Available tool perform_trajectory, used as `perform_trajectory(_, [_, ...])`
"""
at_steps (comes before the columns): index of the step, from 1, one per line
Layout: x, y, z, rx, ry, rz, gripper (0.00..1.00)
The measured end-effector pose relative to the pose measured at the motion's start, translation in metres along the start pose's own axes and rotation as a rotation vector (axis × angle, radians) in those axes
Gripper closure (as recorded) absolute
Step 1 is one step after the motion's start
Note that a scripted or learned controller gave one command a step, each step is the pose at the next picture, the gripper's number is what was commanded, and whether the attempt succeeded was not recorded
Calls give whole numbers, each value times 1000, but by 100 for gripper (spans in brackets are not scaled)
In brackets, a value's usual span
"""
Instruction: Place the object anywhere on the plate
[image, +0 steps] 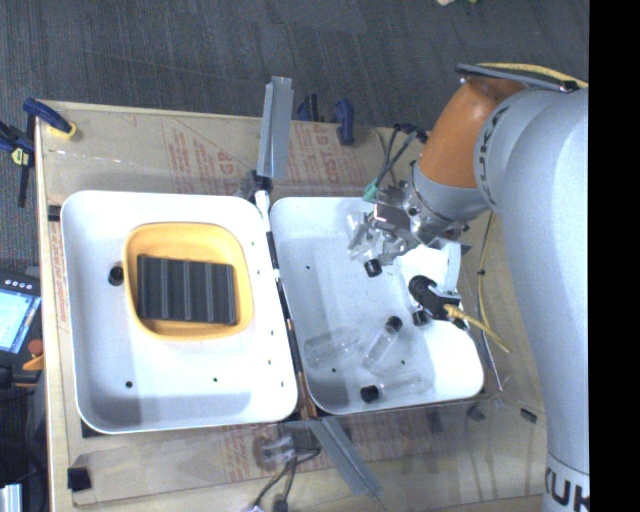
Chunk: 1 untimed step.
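Grey and bulky, the arm (540, 200) fills the 3 o'clock side of the camera view, its orange band bent toward the right bin (320, 285). The gripper (376, 243) hangs over that bin's 12 o'clock part; from this angle it cannot be told whether it is open or closed. A small black cap (372, 267) shows just at the gripper's 6 o'clock, and whether it is held or lying on the bin floor is unclear.

Three transparent bottles lie on their sides toward the bin's 6 o'clock end, close together. The clear bottle (330, 350) is at 7 o'clock. The capped bottle (384, 342) is near the middle, its black top pointing to 1 o'clock. The lowest bottle (398, 383) rests against the 6 o'clock wall, its black top toward 9 o'clock.

At 9 o'clock on the surface (150, 140), the left bin (100, 360) holds the yellow plate (150, 240), which carries a dark ridged block (188, 290). The bottles are well apart from the plate.
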<state>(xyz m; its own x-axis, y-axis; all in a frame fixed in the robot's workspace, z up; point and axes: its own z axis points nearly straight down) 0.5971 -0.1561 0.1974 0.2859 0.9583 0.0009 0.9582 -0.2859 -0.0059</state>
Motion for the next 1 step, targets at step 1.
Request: perform_trajectory(1, [70, 2, -13, -2, -1, -141, 100])
